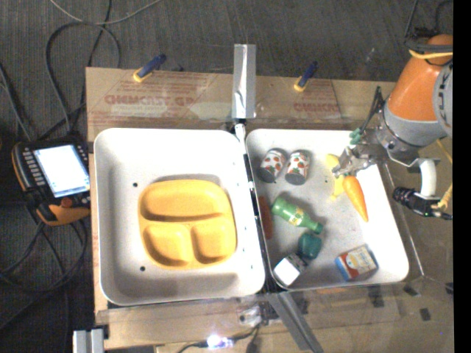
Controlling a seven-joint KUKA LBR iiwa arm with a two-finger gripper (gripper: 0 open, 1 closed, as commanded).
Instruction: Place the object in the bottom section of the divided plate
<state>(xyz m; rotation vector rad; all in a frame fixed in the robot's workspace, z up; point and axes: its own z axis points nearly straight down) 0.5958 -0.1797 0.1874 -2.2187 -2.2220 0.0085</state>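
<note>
Over the right bin (397,259), at about two o'clock within it, the gripper (352,162) hangs just above the top of an orange carrot (356,195). Whether its fingers are parted or pressed together on the carrot's tip I cannot tell — the wrist hides too much of them. The carrot lies lengthwise, its thick end toward twelve o'clock under the gripper and its point toward five, with a small yellow piece (335,175) just beside it at nine o'clock.

The carrot looks like the chosen object, since the arm is lined up on it and not on the others: two small cans (285,165) at eleven o'clock, a green bottle (294,215) near the centre, a teal item (310,245) and a white one (286,271) toward six, and a blue-and-red packet (356,262) at five.

The yellow divided plate (188,221) sits in the middle of the left bin (110,197) — well apart from the carrot, with nothing in it. Its bottom section, at six o'clock, is split in two, so the drop will call for careful aim.
</note>
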